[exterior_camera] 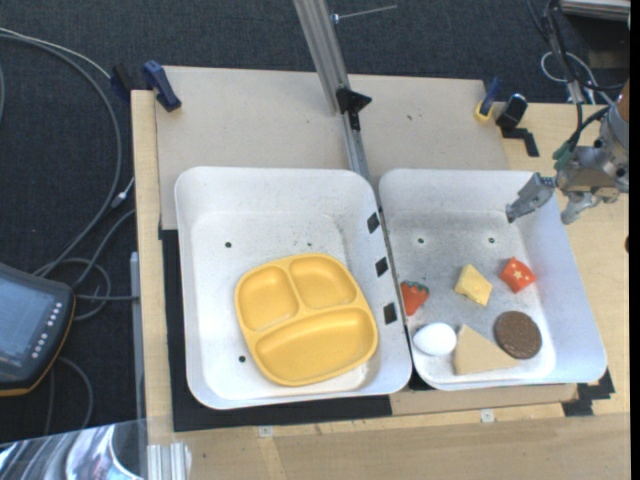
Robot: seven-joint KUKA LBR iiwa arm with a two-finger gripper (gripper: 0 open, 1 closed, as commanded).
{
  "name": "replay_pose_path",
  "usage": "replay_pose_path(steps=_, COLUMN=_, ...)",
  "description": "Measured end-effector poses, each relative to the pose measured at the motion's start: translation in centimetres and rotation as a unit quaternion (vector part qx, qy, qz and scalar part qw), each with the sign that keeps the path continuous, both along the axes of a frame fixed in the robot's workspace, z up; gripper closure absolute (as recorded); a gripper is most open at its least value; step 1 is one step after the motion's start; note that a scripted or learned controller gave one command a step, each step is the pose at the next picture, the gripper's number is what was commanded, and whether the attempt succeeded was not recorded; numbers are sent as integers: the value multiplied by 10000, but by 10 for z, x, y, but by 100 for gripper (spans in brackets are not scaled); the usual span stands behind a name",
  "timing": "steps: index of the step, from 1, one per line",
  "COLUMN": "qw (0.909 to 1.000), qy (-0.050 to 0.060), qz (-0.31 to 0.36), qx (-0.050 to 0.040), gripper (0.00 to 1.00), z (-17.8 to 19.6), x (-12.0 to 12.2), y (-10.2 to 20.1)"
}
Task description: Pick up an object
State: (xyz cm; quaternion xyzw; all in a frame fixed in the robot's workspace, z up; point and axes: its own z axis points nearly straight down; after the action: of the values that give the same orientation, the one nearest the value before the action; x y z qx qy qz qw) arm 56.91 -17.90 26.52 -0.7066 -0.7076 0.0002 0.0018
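Note:
My gripper [550, 204] hangs at the upper right corner of the right bin [450, 208], open, with nothing between its fingers. Lower in that bin lie a red-orange piece [516, 274], a yellow cheese block [474, 285], a brown round cookie [518, 334], a tan wedge [478, 355], a white egg [435, 339] and a small red strawberry [414, 295] near the left wall. The red-orange piece is the nearest to the gripper, a little below and left of it.
The left bin [215, 208] holds a yellow divided plate [305, 318]. A metal pole [325, 38] rises behind the seam between the bins. Blue clamps [160, 83] sit at the board's back corners.

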Motion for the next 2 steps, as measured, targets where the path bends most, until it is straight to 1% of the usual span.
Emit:
replay_pose_path(steps=1, qw=10000, qy=0, qz=0, qx=0, gripper=0, z=0, x=0, y=0)
replay_pose_path(steps=2, qw=10000, qy=25, qz=-7, qx=4, gripper=0, z=-60, x=-8, y=0)
